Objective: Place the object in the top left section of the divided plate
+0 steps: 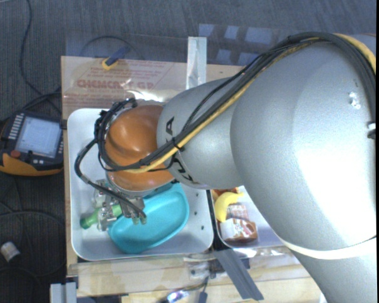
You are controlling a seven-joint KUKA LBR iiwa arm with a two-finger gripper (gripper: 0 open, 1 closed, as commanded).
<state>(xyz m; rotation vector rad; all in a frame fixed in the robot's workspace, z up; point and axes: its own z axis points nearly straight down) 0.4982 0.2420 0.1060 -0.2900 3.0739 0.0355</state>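
A turquoise plate (156,219) lies in the front part of the left white bin (79,169); the arm covers its far edge and its dividers are not visible. A small green object (88,220) lies at the bin's front left, just left of the plate. My gripper (115,211) hangs below the orange wrist band (134,145), low over the bin, right at the green object's inner end and at the plate's left rim. Whether the green object is gripped is not visible from here.
The grey arm (284,144) spans the right bin and most of the left one. In the right bin (218,235), a yellow item (226,204) and a brown-and-white packet (240,227) show under the arm. A pendant (31,144) lies on the floor at left.
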